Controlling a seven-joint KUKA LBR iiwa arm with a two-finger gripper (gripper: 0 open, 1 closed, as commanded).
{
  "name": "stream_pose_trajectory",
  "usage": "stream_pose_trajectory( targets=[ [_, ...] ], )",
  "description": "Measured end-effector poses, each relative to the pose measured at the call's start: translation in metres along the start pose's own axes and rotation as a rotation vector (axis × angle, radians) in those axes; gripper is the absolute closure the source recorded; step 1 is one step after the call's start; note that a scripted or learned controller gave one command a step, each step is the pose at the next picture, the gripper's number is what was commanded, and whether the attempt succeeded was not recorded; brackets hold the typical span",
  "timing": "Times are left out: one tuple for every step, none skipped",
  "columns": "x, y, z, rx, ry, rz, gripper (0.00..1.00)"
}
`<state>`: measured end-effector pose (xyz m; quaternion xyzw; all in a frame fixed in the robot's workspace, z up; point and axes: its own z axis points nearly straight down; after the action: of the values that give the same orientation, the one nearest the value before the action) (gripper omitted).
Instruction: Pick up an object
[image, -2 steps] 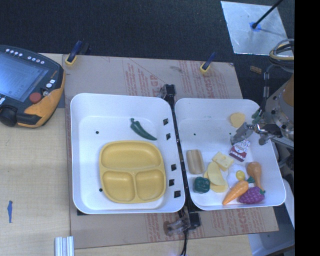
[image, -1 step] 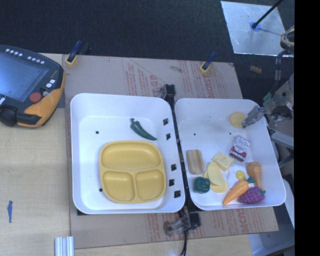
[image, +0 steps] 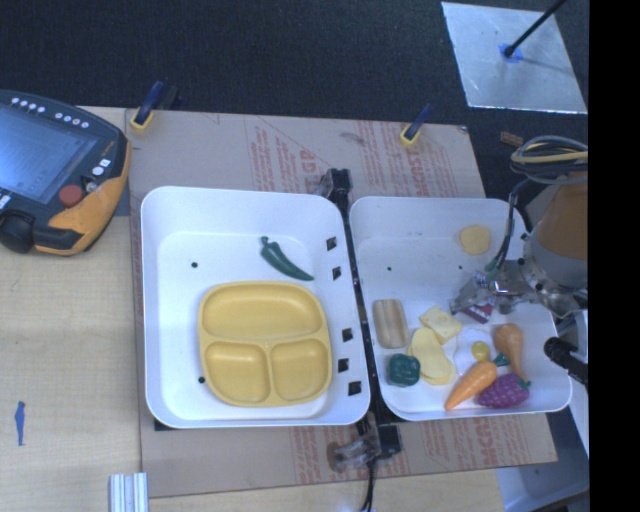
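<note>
toy food (image: 436, 356) crowds the right bin (image: 400, 225); my end effector (image: 478, 298) hovers above, can't tell its state; might snag two pieces.

so two white bins (image: 165, 300), one yellow divided tray (image: 265, 340), one green pepper (image: 285, 260), two carrots (image: 470, 383), one purple grape bunch (image: 503, 391).

A wooden bench (image: 70, 340) under a cardboard sheet (image: 290, 150) — two white bins (image: 165, 300) side by side on it, blue-and-yellow clamps (image: 148, 106) along its far edge — and a teach pendant (image: 55, 170) far left.
</note>
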<state>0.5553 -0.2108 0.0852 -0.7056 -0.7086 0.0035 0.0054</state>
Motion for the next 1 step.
stream_pose_trajectory(
  targets=[
    [-0.0023,0.0029,-0.0174,-0.009,-0.004,-0.001,1.00]
  ],
)
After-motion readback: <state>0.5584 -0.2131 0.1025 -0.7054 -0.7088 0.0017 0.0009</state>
